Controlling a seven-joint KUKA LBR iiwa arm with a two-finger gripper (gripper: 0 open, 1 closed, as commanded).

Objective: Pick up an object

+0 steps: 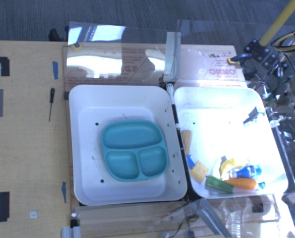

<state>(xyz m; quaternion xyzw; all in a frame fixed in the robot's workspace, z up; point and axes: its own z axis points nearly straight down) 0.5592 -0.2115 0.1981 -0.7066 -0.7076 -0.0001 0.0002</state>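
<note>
The arm sits at the upper right of the view, outside the bins, with dark linkage and cables bunched beside a yellow pole. Its pincer cannot be picked out from this clutter, so whether it is wide or narrow cannot be told; nothing is seen held.

On the worktop, the left bin carries a teal divided plate lying flat near its middle, with one long compartment at the top and two smaller ones below.

The right bin holds the loose objects, gathered along its lower edge: an orange carrot just beside a green piece, a yellow block, a small blue and white item next to a yellow shape, and a tan strip lying against the bin's left wall. A small dark object lies apart from these, near the bin's upper right.
</note>
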